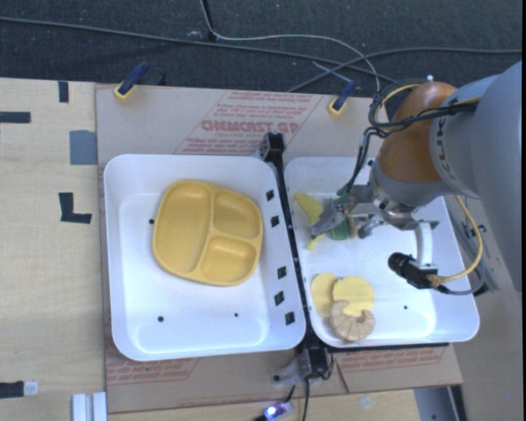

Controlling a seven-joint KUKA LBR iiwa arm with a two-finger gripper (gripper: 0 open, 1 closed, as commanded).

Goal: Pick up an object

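My gripper (331, 221) is low in the upper left part of the right bin (447, 318), reaching in from the right. A small green object (341, 231) lies right under it, partly covered by it. A pale yellow piece (307, 204) rests just left of the gripper, against the bin's left wall. Toward the bin's front lie flat yellow pieces (352, 289) and a tan, ridged round piece (351, 323) that overlaps them.
The left bin (127, 235) holds a yellow divided plate (208, 231). A black divider (283, 235) runs between the bins. The arm's orange band (412, 143) and a black cable loop (412, 270) hang over the right bin's right half.
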